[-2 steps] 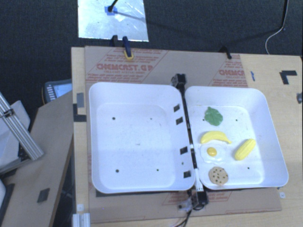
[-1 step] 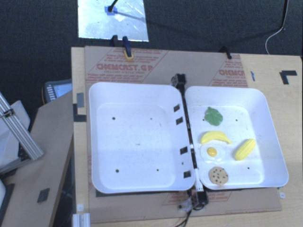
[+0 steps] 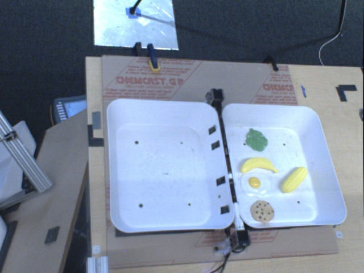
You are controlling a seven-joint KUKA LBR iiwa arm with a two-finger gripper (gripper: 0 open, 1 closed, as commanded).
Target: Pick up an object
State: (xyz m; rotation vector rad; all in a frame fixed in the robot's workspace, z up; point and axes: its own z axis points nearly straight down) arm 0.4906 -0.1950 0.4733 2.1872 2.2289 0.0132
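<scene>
The right bin point(image 3: 324, 147) holds several toy foods. A green leafy piece point(image 3: 256, 140) lies near its back left. In front of it rests a yellow banana point(image 3: 259, 165), with a fried egg point(image 3: 254, 182) just below it. A yellow corn cob point(image 3: 294, 179) lies tilted to the right of the egg. A round brown cookie point(image 3: 262, 211) sits near the bin's front left corner.
The left bin point(image 3: 119, 152) stands beside the right one, joined by a black clipped seam point(image 3: 223, 164). Both rest on a cardboard sheet point(image 3: 187, 78) on the bench. A shiny metal plate point(image 3: 135, 15) lies on the floor behind.
</scene>
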